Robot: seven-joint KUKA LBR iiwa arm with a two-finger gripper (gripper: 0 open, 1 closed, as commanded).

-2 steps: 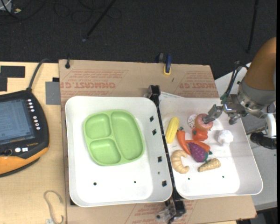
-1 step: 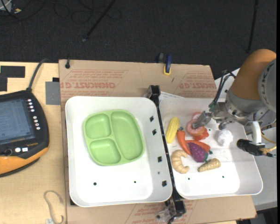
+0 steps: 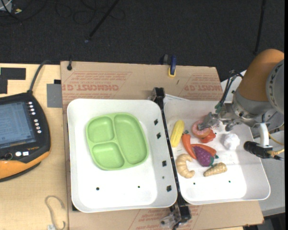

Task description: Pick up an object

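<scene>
The right bin (image 3: pixel 245 188) holds several toy foods: a yellow corn cob (image 3: pixel 176 133), an orange carrot (image 3: pixel 188 146), a purple eggplant (image 3: pixel 204 155), a tan croissant (image 3: pixel 185 166), a beige knobbly root (image 3: pixel 215 169), a red and pink piece (image 3: pixel 203 130) and a white lump (image 3: pixel 230 140). My gripper (image 3: pixel 215 121) hangs low over the bin's far right part, right at the upper edge of the red and pink piece. Nothing is visibly lifted. The grey arm with its orange band (image 3: pixel 260 75) reaches in from the right.
The left bin (image 3: pixel 81 186) carries a green divided plate (image 3: pixel 116 141). A teach pendant (image 3: pixel 14 135) lies on the bench at far left. A blue and yellow clamp (image 3: pixel 172 66) sits at the cardboard's back edge. A black divider (image 3: pixel 165 147) runs between the bins.
</scene>
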